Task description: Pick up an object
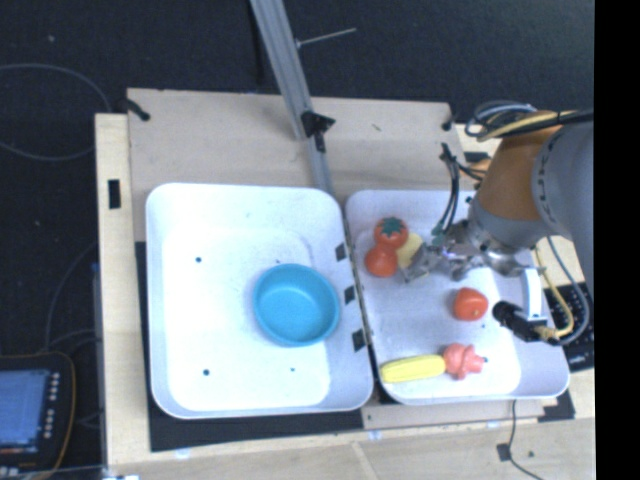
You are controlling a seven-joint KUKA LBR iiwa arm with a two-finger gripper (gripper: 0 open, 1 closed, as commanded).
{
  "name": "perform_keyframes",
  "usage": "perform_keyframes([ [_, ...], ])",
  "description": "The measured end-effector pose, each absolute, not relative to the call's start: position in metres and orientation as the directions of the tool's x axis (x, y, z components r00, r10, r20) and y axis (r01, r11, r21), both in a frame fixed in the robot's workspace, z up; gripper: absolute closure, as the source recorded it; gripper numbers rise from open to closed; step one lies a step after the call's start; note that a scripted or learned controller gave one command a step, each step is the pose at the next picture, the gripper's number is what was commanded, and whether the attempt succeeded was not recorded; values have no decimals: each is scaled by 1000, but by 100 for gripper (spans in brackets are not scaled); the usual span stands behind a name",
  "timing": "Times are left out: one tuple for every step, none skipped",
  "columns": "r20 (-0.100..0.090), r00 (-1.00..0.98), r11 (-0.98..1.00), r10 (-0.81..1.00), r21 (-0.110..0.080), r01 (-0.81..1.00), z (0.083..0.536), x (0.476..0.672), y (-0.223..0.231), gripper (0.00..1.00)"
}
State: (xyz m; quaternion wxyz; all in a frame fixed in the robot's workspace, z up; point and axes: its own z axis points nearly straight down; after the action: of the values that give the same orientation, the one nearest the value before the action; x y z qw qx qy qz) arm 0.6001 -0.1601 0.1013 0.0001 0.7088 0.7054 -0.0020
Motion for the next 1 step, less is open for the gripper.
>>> perform_keyframes([
  [-1,7,-7,1000,2,1000,114,601,-160,100],
])
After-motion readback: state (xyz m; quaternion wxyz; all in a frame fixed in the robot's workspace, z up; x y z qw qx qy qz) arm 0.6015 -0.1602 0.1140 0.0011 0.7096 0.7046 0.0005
